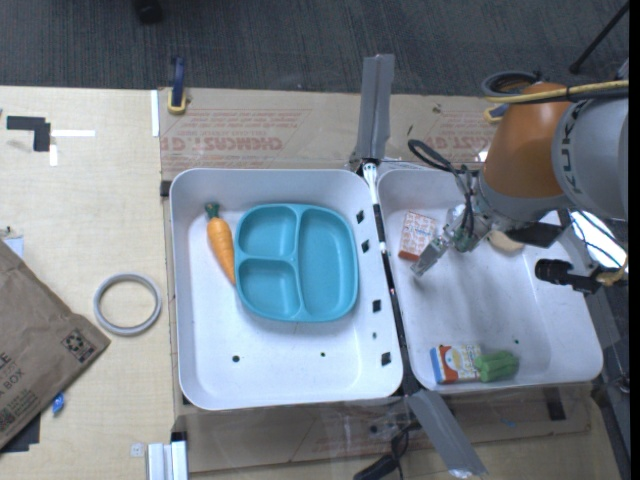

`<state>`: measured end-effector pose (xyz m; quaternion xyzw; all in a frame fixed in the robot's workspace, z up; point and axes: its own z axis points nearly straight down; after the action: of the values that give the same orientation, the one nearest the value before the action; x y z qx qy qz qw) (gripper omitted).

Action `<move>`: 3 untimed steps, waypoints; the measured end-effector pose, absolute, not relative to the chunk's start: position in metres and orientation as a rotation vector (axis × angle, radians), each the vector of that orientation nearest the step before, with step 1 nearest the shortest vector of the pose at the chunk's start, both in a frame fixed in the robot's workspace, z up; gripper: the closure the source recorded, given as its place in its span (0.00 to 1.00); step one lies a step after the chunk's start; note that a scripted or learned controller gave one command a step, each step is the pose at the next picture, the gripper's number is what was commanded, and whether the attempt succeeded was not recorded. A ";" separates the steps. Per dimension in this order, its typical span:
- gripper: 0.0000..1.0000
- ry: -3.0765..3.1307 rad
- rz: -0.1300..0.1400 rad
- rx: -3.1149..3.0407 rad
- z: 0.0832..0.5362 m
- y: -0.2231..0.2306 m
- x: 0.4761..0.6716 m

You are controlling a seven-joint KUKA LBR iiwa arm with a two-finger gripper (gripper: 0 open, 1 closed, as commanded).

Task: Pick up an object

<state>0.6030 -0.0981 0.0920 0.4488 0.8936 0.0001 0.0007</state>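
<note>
While the arm reaches in over the right bin, the claw hangs low near that bin's upper left corner, and from where I stand I can't make out how it is set, nor anything caught in it. Just above and beside the claw, almost touching its tip, lies the small red-and-white packet, flat on the bin floor; that looks like the thing it's going for. I read its long axis as running roughly up and away from the claw, toward the bin's far wall, though it's close to square, so hard to call.

To do this well, I'd say the claw wants to centre over the packet, turn to close across its short side, and come straight down. The bin wall sits close on the far side of the claw, so there's little room.

Well below the claw, near the front wall, sits a carton with green on it, long axis lying crosswise, green end pointing away toward the arm's side.
</note>
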 end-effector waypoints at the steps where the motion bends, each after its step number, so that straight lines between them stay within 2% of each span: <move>1: 0.00 2.728 0.000 1.553 0.092 -0.100 0.634; 2: 0.00 2.804 0.001 1.404 0.094 -0.101 0.641; 3: 1.00 2.801 0.000 1.404 0.105 -0.102 0.641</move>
<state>0.6414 -0.1022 0.1046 0.4482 0.8939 0.0001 0.0039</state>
